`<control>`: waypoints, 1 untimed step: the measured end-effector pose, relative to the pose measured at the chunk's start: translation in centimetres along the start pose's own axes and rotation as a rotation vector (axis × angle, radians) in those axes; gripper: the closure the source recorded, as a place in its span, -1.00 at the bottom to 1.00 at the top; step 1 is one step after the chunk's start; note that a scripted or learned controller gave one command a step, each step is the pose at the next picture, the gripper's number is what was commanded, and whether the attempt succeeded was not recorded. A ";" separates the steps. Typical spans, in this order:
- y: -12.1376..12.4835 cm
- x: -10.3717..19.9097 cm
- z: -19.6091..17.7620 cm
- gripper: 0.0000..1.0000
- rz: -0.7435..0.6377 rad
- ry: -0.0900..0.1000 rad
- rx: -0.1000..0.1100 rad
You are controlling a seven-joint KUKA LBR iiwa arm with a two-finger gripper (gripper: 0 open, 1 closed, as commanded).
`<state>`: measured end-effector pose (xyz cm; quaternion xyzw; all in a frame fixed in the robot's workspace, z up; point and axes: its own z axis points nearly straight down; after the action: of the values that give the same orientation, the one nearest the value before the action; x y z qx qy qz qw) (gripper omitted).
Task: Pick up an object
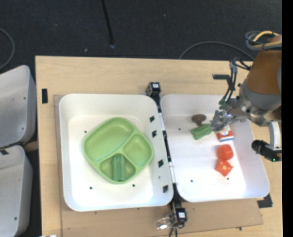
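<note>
In the right bin [205, 186] lie a green block [201, 132], a small brown round piece [198, 118], a red-and-white carton [225, 135] and two red pieces [225, 152] [223, 168]. My gripper [219, 121] hangs low over the bin's upper right part, just right of the green block and above the carton. Its tip sits close to the green block's right end; whether it touches is unclear. In the left bin [77, 191] lies a green divided plate [117, 148] with a green stick-shaped piece [118, 167] in its lower compartment.
The arm's orange band and grey wrist [262, 85] reach in from the right over the bin's upper right corner. A black clip [153, 88] sits at the top of the divide between the bins. Pale chairs [8, 112] stand left of the bench.
</note>
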<state>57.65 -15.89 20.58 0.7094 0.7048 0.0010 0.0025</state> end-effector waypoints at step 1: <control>0.1 -0.2 -5.4 1.00 -0.009 0.000 -0.001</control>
<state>57.76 -16.06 25.98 0.7061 0.7081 0.0013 0.0031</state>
